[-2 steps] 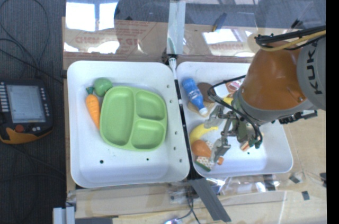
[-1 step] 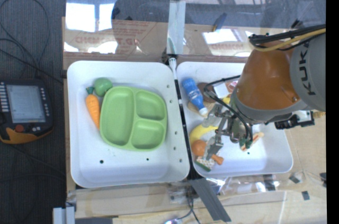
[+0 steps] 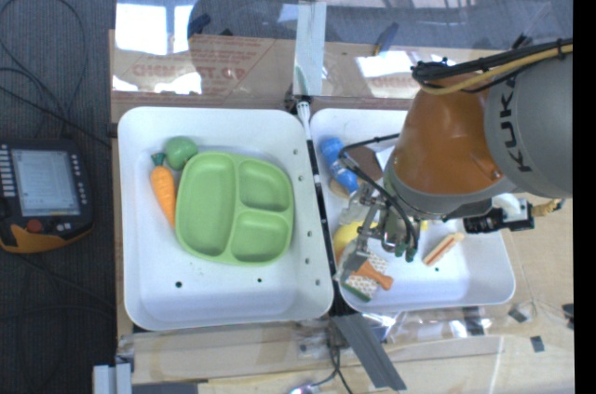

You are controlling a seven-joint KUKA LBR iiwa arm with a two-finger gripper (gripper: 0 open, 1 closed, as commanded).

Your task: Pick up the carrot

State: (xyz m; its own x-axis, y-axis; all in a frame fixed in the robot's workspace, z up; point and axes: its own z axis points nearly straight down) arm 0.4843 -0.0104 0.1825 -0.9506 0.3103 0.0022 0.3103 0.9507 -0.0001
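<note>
Hovering low in right bin (image 3: pixel 484 290), end effector (image 3: pixel 377 243); finger state unclear; carrot (image 3: pixel 164 189) in left bin (image 3: pixel 140 290).

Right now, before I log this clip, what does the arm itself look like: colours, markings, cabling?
The KUKA arm is grey with black KUKA lettering on its side. Below it sits a wide orange band. Black and yellow cables run along its top. The claw is a dark metal assembly with thin wires around it.
</note>
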